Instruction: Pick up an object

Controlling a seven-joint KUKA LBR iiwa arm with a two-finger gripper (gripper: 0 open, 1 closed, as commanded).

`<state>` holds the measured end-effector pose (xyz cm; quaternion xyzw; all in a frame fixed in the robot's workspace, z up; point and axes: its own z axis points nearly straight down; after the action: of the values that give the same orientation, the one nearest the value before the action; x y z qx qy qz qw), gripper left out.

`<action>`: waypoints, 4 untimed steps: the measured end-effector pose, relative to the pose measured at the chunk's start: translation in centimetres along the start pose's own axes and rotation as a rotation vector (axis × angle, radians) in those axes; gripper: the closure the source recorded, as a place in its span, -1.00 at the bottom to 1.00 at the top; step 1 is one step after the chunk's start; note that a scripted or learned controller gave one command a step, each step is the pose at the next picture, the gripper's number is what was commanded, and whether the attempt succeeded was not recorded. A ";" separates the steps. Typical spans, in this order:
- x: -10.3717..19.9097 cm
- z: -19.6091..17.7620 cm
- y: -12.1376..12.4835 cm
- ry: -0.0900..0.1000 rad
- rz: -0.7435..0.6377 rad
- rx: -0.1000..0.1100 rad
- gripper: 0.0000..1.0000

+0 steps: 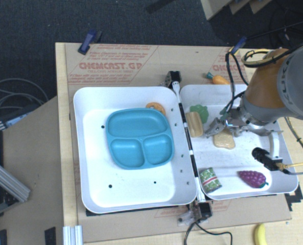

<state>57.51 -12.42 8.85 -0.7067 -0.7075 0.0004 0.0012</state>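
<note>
My gripper (224, 128) hangs low in the right bin (243, 180), its metal fingers spread around the top of a pale tan potato-like piece (224, 141). To its left lies a tan bread-like block (194, 124), with a green leafy piece (199, 112) just above that. A bunch of purple grapes (252, 178) lies at the bin's lower right. A small green and white packet (209, 179) sits at its lower left corner.
The left bin (92, 182) holds a blue divided plate (139, 137), with an orange ring-shaped item (155, 106) behind the plate. An orange carrot-like toy (218, 78) lies on the cardboard behind the right bin. A yellow object (260, 235) shows at the bottom edge.
</note>
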 end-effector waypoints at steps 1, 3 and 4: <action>-0.1 -1.1 0.1 -0.001 0.001 -0.003 1.00; 0.0 -3.1 0.1 -0.002 0.001 -0.006 1.00; 2.6 -6.7 -2.2 0.000 0.000 -0.001 1.00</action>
<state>55.32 -9.80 15.60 -0.7068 -0.7074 -0.0001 0.0008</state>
